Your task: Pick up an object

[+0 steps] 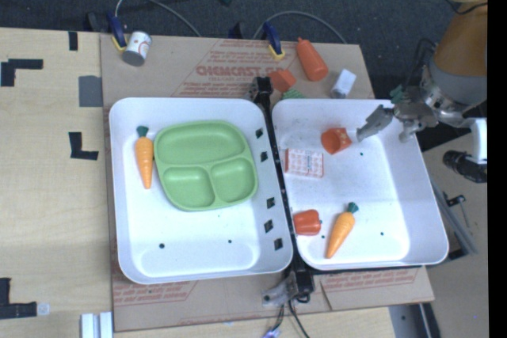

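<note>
The right bin (412, 194) holds an orange-red block (336, 140), a red-and-white patterned packet (303, 162), a red toy pepper (306, 222) and a toy carrot (341, 229). My gripper (388, 128) hangs over this bin's upper right part, just right of the orange-red block. Its fingers (370, 125) are spread apart with nothing between them, so it is open. The left bin (127, 233) holds a green divided plate (207, 164) and a second carrot (144, 157) beside the plate's left edge.
Behind the bins on the cardboard lie an orange toy (311, 59), a smaller orange piece (283, 79), a white cube (344, 81) and a small can (137, 46). A black divider strip (273, 170) runs between the bins.
</note>
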Available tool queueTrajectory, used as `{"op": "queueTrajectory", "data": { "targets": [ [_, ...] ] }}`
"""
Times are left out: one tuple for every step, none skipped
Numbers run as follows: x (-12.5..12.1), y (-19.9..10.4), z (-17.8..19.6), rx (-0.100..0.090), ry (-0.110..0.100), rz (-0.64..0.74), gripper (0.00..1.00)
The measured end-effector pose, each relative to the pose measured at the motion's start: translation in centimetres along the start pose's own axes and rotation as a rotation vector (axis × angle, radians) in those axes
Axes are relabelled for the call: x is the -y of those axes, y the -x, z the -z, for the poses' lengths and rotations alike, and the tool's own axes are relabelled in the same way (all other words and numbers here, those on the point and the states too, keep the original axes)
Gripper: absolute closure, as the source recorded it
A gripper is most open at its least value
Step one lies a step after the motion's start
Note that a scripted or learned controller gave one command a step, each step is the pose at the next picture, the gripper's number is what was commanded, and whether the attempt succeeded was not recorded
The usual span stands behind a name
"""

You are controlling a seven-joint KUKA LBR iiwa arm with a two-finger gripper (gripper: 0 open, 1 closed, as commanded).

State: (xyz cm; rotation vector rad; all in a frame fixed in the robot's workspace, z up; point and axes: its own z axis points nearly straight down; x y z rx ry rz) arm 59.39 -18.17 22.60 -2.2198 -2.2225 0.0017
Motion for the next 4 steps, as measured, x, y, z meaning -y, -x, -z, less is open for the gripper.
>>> {"op": "queueTrajectory", "data": {
  "targets": [
    [-3.8, -0.8, -11.7, -0.002, -0.003, 0.001, 0.0],
    [-7.5, -3.8, -14.0, 0.0, 0.004, 0.001, 0.0],
    [-7.5, -3.7, -13.0, 0.003, 0.004, 0.003, 1.0],
    [-5.0, -11.3, -4.1, -0.001, 0.002, 0.002, 1.0]
  ]
}}
